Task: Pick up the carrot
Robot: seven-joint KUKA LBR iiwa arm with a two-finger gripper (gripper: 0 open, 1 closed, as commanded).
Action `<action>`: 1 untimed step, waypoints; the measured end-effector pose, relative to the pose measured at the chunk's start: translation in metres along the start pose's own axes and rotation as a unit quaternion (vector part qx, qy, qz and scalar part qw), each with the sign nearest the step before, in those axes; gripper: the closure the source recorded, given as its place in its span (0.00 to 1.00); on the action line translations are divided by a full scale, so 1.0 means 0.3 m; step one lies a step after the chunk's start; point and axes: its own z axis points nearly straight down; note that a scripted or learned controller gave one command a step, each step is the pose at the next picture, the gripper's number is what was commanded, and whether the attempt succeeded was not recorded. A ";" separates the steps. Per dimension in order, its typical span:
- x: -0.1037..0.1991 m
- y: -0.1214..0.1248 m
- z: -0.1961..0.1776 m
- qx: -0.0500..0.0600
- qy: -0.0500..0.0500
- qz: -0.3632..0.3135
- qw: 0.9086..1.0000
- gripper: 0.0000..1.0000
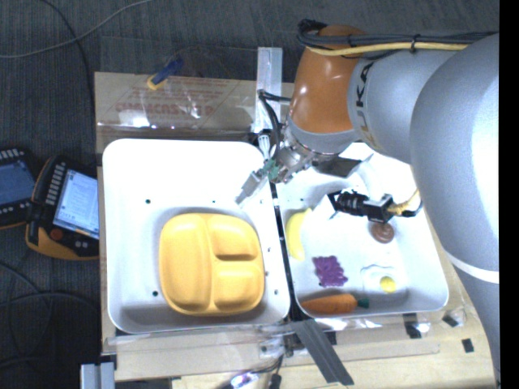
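Nearest us, along the front wall of the right bin (422,302), we find the carrot (331,303) lying on its side, its green end pointing right, touching or almost touching that wall. Just behind it sit a purple bunch of grapes (328,271) and a fried egg (383,282), close together, so we see little room behind the carrot. Farther back a yellow banana (295,233) lies along the divider between the bins, and a small brown round piece (382,232) rests near a black fitting with cables (361,204).

Across the divider, the left bin (130,217) holds a yellow sectioned tray (212,262) toward its front; we see bare white floor around the tray on the left and behind.

Behind all this, the gripper (258,183) hangs over the divider at the back of the left bin, well apart from the carrot. Its fingers look closed with nothing between them, though they are small and we hold that loosely. Beyond the bins, a clear plastic sheet (182,100) lies on the worktop (113,87).
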 end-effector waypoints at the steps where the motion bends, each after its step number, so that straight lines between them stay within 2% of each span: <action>1: 0.243 -0.016 0.256 -0.002 -0.001 0.135 0.991 0.00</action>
